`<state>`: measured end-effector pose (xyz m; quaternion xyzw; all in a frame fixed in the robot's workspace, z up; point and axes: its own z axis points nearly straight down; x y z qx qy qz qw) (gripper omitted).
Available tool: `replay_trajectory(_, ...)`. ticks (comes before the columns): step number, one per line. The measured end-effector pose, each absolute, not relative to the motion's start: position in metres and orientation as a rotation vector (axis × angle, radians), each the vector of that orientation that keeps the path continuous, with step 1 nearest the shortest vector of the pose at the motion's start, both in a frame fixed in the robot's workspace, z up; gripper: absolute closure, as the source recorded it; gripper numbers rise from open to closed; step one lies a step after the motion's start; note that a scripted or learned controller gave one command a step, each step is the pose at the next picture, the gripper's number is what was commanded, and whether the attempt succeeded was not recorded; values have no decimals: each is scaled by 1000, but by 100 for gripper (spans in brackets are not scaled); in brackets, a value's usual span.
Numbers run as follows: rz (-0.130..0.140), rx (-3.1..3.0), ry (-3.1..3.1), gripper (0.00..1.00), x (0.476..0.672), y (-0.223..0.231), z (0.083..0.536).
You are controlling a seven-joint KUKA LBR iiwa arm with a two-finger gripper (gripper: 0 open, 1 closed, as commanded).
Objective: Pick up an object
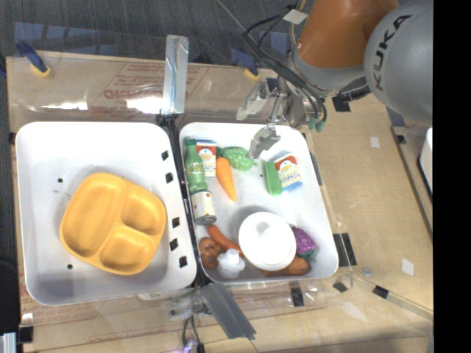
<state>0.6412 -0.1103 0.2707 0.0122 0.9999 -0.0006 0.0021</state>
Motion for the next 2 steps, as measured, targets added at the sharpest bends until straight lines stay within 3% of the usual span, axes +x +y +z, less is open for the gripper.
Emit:
replay_trajectory(1, 4, -75, 3151, 0, 613, -99, 135)
replay_trajectory(2, -5, -77, 3135, 0, 635, -116, 98)
